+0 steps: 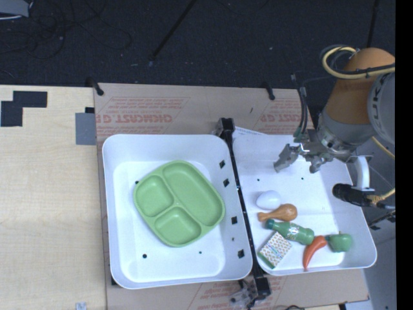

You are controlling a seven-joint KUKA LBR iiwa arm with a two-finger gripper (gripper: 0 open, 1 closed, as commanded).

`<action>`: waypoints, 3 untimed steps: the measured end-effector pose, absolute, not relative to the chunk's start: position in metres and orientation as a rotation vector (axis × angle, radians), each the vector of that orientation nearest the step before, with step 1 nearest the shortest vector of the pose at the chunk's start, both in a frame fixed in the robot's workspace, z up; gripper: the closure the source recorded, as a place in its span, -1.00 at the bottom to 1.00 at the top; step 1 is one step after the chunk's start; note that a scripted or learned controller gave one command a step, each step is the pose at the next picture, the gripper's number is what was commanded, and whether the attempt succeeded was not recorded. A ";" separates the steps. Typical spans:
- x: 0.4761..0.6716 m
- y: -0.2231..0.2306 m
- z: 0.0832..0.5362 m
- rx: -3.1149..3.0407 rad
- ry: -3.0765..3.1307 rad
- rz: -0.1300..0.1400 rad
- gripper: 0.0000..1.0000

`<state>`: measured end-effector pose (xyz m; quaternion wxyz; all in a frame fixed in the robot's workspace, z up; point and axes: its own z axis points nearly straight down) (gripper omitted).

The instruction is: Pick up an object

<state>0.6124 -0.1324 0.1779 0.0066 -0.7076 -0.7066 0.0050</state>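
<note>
The gripper (298, 159) hangs over the upper part of the right bin (258, 148), its two grey fingers (284, 158) spread apart with nothing between them, one tip toward the bin's middle and the other nearer the arm. The objects lie well below it, clustered in the lower half of that bin. A white egg (268, 199) sits nearest the gripper, its long axis running roughly left to right. Just below it a tan drumstick (281, 212) lies nearly level, the thin end pointing left toward the divider and the fat end to the right. Touching it from below, a green bottle (290, 230) slants down to the right, its narrow neck at the upper left. A small checked carton (275, 249) lies tilted near the bin's bottom left corner. An orange-red chilli (313, 250) curves from its upper right end down to a tip at the lower left, beside a round green piece (340, 241). The left bin (122, 237) holds a green divided plate (179, 202), set at a slant.
</note>
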 end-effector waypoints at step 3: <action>0.618 -0.138 0.086 -2.219 -2.219 0.004 -1.00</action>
